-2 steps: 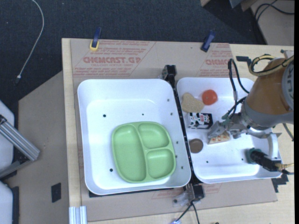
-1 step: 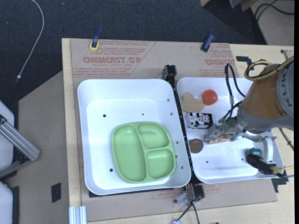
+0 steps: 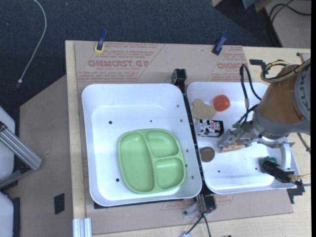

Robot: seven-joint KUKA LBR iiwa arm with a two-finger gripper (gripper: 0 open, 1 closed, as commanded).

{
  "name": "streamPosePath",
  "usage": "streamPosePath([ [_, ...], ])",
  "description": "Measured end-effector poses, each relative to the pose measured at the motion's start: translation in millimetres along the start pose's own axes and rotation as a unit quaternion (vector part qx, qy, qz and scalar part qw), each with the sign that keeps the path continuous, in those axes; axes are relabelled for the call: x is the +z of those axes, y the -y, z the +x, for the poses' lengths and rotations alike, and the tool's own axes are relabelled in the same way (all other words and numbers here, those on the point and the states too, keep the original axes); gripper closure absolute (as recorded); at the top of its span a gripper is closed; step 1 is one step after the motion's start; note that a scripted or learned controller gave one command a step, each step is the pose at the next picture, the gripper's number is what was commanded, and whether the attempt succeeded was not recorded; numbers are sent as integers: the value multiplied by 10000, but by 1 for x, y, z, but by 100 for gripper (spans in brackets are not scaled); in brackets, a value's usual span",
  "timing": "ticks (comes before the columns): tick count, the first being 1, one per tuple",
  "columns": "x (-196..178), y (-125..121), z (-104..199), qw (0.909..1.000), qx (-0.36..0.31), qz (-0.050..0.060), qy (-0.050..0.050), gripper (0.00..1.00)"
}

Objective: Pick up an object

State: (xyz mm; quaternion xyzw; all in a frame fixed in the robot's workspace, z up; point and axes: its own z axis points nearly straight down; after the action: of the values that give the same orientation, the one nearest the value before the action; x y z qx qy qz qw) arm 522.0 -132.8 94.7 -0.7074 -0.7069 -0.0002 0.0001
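Orange and round, the small ball (image 3: 221,102) sits at twelve o'clock in the right bin (image 3: 237,181), with a tan piece (image 3: 203,109) beside it at nine o'clock. The gripper (image 3: 236,141) hangs low mid-bin; whether it is open or closed cannot be told. It should centre over one item, clear of neighbours, before descending.
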Motion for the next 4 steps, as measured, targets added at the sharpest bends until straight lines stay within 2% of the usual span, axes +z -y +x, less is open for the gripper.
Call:
streamPosePath([
  [1,-58,-11,0,10000,-11,-31,12,100],
  [3,-170,-5,-2,10000,-10,-38,14,100],
  [4,-165,-10,56,10000,-35,7,-9,100],
])
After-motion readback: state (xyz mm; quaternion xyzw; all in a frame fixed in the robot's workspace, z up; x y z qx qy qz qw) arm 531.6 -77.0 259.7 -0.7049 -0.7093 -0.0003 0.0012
